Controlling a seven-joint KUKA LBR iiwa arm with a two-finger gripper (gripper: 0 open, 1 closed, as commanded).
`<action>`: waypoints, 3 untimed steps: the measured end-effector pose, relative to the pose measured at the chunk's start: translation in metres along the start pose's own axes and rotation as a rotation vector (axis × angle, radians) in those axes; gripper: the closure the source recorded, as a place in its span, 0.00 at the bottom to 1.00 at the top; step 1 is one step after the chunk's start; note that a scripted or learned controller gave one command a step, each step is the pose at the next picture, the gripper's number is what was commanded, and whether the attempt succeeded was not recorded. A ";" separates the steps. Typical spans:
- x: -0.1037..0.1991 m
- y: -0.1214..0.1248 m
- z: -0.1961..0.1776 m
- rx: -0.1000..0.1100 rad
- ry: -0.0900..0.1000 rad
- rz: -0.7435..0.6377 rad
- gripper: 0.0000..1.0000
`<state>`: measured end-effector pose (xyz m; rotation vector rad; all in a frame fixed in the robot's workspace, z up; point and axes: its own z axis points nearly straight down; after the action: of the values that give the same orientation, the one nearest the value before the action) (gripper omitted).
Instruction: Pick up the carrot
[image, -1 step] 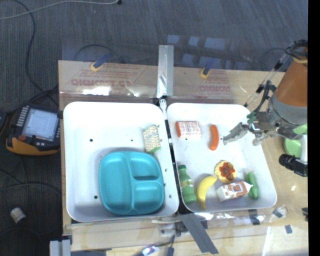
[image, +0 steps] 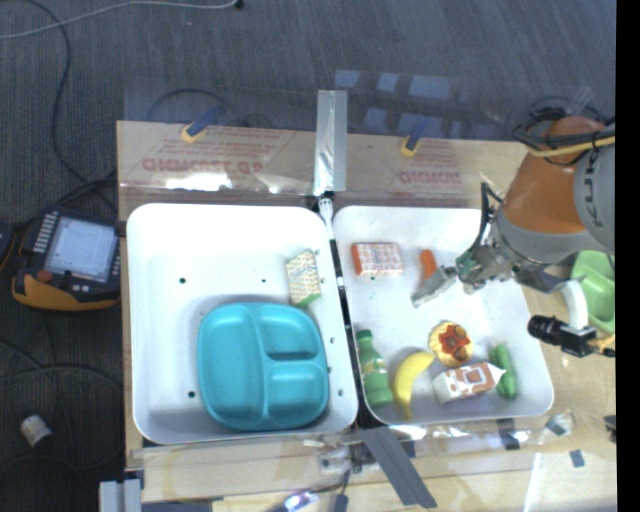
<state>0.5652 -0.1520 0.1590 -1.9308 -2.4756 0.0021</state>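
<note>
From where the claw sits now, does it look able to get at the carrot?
Probably yes. The claw hangs in the right bin, just beside the carrot. The carrot lies alone on bare floor; the nearest thing, a box, is apart from it, so nothing blocks the way.

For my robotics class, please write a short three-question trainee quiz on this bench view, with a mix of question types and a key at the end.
1. True or false: the carrot lies in the same bin as the teal divided tray.
2. Multiple choice: what lies directly left of the carrot? A) the banana B) the orange-and-white box C) the green bottle
3. Fill in: the gripper hangs over the ______ bin, just below and beside the carrot, without the carrot between its fingers.

Key: 1 false, it is in the right bin and the tray is in the left bin; 2 B; 3 right.
</note>
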 end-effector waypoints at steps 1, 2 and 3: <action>-0.047 0.018 -0.015 -0.002 -0.001 -0.060 0.00; 0.007 -0.062 0.030 0.002 0.001 -0.039 0.00; 0.006 -0.062 0.021 0.003 0.003 -0.037 1.00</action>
<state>0.5031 -0.1611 0.1378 -1.8819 -2.5076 0.0026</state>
